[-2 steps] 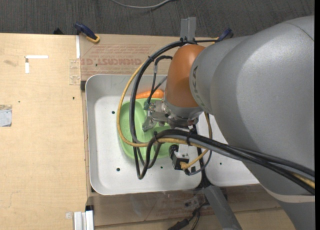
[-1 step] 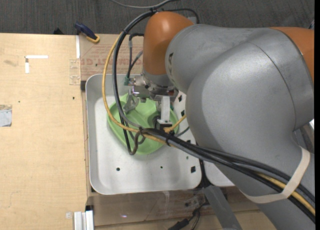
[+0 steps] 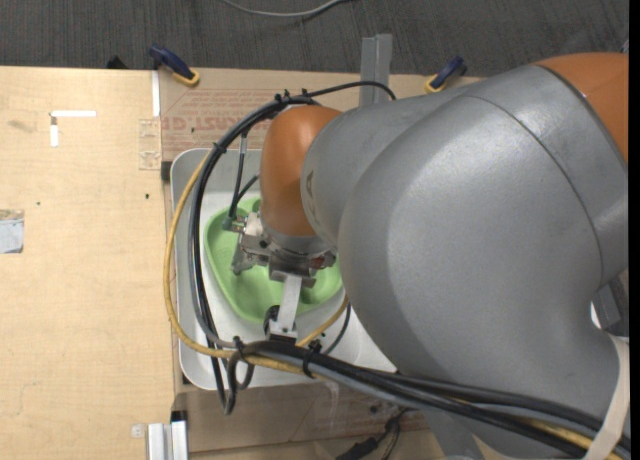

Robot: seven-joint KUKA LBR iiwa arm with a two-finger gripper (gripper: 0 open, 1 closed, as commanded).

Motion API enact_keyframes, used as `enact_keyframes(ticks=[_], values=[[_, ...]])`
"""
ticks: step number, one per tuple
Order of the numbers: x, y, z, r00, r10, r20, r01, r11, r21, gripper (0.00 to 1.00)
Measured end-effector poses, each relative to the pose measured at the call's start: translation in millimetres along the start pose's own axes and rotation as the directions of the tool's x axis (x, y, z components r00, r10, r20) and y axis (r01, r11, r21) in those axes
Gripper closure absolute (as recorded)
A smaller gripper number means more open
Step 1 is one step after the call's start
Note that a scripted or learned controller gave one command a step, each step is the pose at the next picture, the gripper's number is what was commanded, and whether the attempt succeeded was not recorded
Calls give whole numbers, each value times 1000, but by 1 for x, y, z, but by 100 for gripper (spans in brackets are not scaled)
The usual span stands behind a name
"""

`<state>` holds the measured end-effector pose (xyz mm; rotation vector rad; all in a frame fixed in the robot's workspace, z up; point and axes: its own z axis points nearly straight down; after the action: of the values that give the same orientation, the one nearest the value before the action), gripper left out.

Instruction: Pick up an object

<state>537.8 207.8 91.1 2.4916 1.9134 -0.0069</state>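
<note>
A light green, bowl-like object [image 3: 222, 253] lies in the white bin [image 3: 190, 348], its left part showing beside the wrist. My gripper [image 3: 283, 283] reaches straight down over the green object, with the orange band of the arm right above it. The wrist and cables hide the fingers and whatever lies under them. A small red bit shows at the gripper's right side, next to the green surface.
The large grey arm covers the right half of the view, including the other bin. A bare wooden bench top [image 3: 80, 248] lies to the left of the bin. Clamps [image 3: 175, 63] hold the far edge. Yellow and black cables [image 3: 200, 278] loop over the bin.
</note>
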Motion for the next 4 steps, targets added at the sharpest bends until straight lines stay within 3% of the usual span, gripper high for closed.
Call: enact_keyframes(ticks=[1,2,3,4], values=[[-1,0,-10,1000,1,1,-1,1000,3,100],[-50,68,-66,955,-298,0,298,955,-3,100],[-15,6,-131,649,-761,0,761,649,1,100],[-14,-38,0,407,-914,2,914,407,-3,100]])
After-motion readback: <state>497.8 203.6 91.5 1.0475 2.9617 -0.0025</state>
